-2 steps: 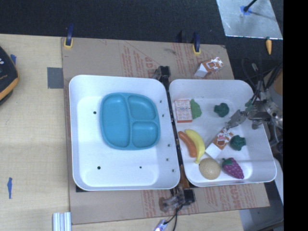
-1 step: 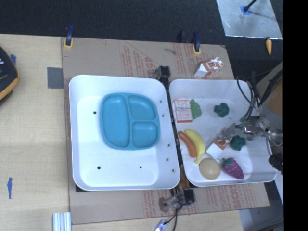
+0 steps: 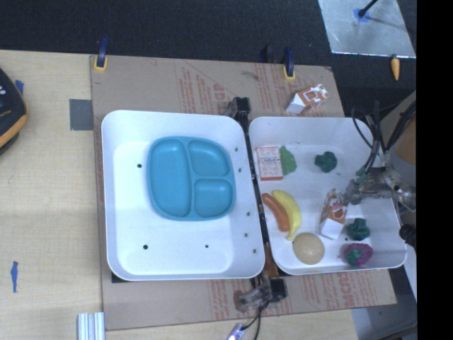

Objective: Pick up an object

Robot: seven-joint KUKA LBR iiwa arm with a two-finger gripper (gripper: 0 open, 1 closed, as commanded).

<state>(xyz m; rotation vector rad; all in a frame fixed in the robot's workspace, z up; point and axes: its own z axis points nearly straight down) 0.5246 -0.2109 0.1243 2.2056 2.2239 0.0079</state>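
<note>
Because the claw (image 3: 352, 192) hangs low at the right bin's (image 3: 304, 129) right side, just beside the small carton (image 3: 333, 214), it could knock the carton over. I cannot tell its opening.

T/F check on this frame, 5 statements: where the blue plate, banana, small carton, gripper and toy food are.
1. The blue plate lies in the left bin. True.
2. The banana lies in the left bin. False: it is in the right bin, beside an orange sausage.
3. A small carton lies outside both bins, on the cardboard. True.
4. The gripper hangs over the left bin. False: it is over the right bin, near a tilted carton.
5. All the toy food is in the right bin. True.
</note>
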